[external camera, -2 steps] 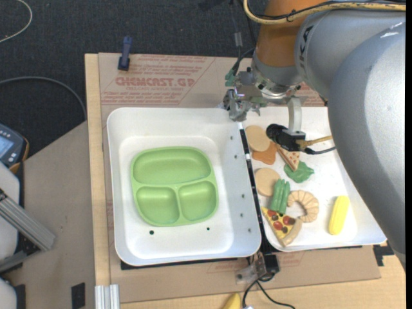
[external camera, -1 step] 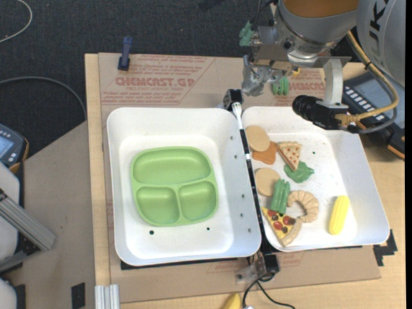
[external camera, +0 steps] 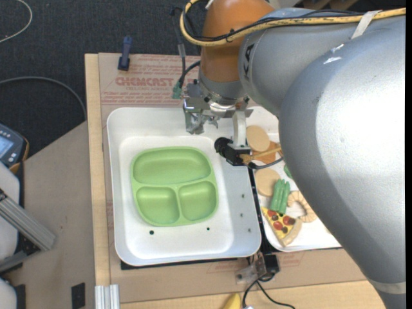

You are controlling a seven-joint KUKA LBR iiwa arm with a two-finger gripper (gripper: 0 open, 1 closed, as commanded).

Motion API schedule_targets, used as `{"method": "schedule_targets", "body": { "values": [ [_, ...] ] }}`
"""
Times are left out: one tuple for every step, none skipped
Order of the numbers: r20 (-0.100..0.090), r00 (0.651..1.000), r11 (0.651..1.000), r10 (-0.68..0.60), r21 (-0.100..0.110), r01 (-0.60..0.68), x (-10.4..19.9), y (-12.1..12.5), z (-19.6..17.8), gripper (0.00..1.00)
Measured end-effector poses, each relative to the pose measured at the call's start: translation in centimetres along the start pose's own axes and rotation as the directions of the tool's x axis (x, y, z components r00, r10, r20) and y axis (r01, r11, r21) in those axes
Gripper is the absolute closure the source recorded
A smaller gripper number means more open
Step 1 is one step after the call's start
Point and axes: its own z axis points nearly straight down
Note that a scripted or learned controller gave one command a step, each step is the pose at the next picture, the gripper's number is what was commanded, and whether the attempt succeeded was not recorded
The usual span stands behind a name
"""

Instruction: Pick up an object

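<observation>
Lying beside gripper: tan disc

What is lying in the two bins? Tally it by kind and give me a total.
Green divided plate: 1
Tan round pieces: 2
Green pod: 1
Pizza slice: 1
Pale ring-shaped piece: 1
Total: 6 visible; the arm covers part of the right bin.
</observation>
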Motion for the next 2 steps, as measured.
{"method": "schedule_targets", "body": {
  "values": [
    [-0.005, 1.0, 1.0, -0.006, -0.007, 0.006, 5.9, -13.7, -1.9, 1.0],
    [-0.006, 1.0, 0.999, 0.003, -0.038, -0.004, 3.5, -6.4, -16.9, 1.0]
  ]
}}
